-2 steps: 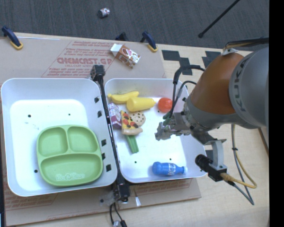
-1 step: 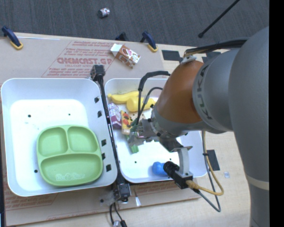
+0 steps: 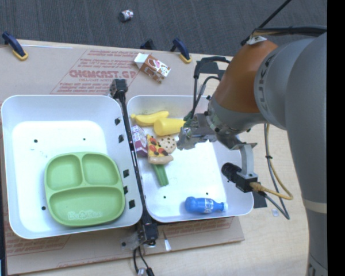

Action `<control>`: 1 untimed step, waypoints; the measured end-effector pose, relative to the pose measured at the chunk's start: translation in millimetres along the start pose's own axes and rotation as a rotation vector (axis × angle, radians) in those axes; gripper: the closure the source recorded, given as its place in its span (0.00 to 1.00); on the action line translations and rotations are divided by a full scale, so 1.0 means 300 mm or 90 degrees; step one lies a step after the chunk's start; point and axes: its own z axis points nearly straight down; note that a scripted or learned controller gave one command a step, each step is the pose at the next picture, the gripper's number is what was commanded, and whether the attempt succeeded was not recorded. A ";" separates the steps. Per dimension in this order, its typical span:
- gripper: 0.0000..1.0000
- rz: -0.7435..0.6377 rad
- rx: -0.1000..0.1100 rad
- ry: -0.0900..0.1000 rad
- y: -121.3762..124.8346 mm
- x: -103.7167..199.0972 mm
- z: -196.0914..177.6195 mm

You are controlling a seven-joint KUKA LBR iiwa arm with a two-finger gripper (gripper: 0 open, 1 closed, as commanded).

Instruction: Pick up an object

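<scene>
One end effector (image 3: 187,135) over right bin (image 3: 230,180), grip state unclear, yellow banana (image 3: 149,118) lying left-right beside it.

A small carton (image 3: 153,67) is lying on the cardboard sheet (image 3: 75,73) behind the bins; blue clamps (image 3: 15,46) are gripping its edge.

I am counting two white bins (image 3: 23,223). The left one is holding one green divided plate (image 3: 84,188). The right one is holding one yellow banana (image 3: 148,118), one pizza slice (image 3: 161,145), and, at six o'clock, one blue bottle (image 3: 204,205).
</scene>
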 end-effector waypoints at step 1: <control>1.00 -0.002 0.002 0.001 0.009 0.344 0.071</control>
